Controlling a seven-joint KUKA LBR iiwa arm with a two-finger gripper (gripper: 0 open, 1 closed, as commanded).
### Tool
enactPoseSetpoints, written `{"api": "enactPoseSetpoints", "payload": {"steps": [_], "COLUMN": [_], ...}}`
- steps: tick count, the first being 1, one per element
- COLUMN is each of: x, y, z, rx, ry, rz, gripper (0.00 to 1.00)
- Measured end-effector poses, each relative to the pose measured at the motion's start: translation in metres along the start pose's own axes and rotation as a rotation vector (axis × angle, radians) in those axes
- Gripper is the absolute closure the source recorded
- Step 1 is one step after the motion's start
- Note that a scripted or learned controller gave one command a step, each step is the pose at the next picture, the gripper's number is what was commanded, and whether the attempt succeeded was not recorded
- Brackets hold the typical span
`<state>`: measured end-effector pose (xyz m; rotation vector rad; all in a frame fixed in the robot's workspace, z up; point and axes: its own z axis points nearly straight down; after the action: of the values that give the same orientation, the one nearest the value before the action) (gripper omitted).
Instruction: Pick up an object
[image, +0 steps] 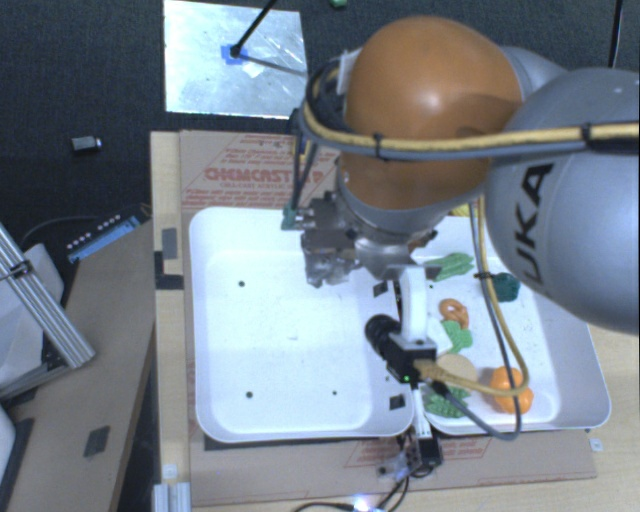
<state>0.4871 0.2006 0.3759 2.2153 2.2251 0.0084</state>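
Note:
My gripper (325, 262) hangs below the big orange wrist band, over the far right part of the left white bin (230, 400). Its tip shows as a grey metal block, and nothing can be seen in it. The right bin (585, 400) holds several small things: a light green piece (450, 267), a teal piece (505, 288), an orange ring-like piece (453, 312), a beige piece (457, 368), an orange fruit-like piece (511, 391) and a green piece (440, 406) at the near edge. The arm hides the far part of the right bin.
Both bins rest on a cardboard sheet (240, 170) on the bench. The ridge between the bins (400, 400) runs just right of the gripper. A metal frame (40, 310) stands at the left, off the bench.

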Motion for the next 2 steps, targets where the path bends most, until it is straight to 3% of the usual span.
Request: {"api": "enactPoseSetpoints", "payload": {"steps": [1,2], "x": [0.004,-0.005], "y": [0.001,0.008], "z": [-0.093,-0.164], "rx": [-0.006,-0.004], "ry": [0.003,0.001], "rz": [-0.001,-0.001], "gripper": [1.00,1.00]}}
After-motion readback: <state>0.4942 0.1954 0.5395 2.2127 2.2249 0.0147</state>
